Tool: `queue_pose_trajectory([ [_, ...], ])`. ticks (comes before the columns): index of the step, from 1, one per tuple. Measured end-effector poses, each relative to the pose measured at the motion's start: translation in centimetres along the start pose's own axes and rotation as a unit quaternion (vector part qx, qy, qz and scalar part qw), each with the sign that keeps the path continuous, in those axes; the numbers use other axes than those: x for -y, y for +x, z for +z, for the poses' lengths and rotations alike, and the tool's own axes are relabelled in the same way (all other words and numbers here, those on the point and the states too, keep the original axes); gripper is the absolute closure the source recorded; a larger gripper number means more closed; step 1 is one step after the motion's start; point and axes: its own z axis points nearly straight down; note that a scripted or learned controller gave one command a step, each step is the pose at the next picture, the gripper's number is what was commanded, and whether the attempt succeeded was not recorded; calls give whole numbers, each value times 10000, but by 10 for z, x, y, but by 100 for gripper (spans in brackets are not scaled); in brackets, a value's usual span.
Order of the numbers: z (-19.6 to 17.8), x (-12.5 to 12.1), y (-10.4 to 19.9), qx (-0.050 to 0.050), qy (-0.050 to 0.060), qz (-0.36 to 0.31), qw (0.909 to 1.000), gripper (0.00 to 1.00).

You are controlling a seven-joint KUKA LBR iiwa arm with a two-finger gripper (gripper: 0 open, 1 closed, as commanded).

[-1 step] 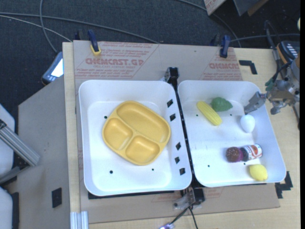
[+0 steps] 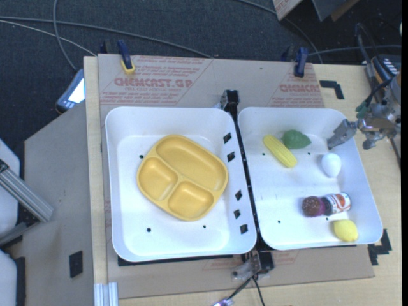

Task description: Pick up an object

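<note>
Two white bins (image 2: 121, 190) sit on a brown board (image 2: 153, 81) printed "CHEMCAST GP". The long yellow corn cob (image 2: 280, 151) lies slantwise near the right bin's far edge, beside a green lump (image 2: 296, 139). The gripper (image 2: 347, 132) hangs at that bin's far right corner, holding nothing; its opening is unclear.

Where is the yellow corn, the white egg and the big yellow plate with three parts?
Yellow toy corn cob (image 2: 280, 151), camera view, middle of the cob.
White egg (image 2: 330, 164), camera view, centre of its shell.
Yellow plastic three-part plate (image 2: 183, 176), camera view, on the ridge where its compartments meet.
</note>
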Motion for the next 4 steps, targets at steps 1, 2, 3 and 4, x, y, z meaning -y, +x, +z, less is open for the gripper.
queue_pose_trajectory([
  [1, 45, 7, 2, -9, 25, 4, 10000, 0],
  [2, 88, 3, 4, -9, 23, 0, 10000, 0],
  [3, 148, -3, 9, -12, 26, -5, 10000, 0],
  [4, 133, -5, 8, -3, -8, 0, 10000, 100],
])
